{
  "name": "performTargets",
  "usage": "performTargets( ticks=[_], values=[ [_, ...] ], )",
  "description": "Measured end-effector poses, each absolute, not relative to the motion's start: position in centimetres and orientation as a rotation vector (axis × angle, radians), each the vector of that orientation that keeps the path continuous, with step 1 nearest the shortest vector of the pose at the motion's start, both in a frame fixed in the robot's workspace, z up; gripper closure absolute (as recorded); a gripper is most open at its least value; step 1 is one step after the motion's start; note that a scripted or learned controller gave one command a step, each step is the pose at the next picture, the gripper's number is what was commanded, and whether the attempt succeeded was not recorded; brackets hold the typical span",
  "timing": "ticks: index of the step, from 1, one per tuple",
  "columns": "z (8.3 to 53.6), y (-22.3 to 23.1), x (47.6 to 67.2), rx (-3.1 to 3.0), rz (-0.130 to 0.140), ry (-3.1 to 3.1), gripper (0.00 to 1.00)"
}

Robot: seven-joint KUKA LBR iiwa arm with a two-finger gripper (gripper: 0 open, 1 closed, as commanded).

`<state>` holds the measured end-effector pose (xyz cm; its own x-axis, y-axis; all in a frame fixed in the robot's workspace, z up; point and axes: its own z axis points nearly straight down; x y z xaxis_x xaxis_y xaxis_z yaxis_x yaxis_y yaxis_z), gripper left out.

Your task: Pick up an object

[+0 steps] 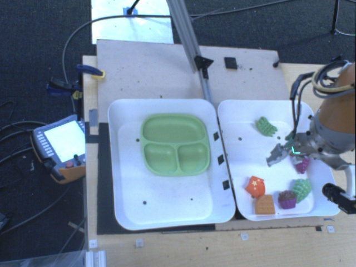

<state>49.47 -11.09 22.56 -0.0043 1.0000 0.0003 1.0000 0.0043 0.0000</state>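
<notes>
My gripper hangs over the right bin, near its right side, and looks open. One grey finger sticks out to the left over bare bin floor. A small magenta toy lies right beside the gripper's other side, partly hidden by it; nothing shows between the fingers. Further objects in this bin: a green toy at the back, a red-orange piece, an orange block, a purple piece and a green ridged toy along the front.
The left bin holds a green divided tray. A slanted grey pole crosses the back of the bench. Cables loop around the arm's wrist at the right edge. A tablet lies off the bench, left.
</notes>
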Motion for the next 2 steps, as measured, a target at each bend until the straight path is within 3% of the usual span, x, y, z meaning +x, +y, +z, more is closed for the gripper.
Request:
performTargets(
  ticks=[1,2],
  values=[
    [22.6,-11.1,49.5,-2.217,-0.002,-2.227,0.0],
    [16.9,-11.5,48.8,-2.219,0.002,-2.221,0.0]
  ],
)
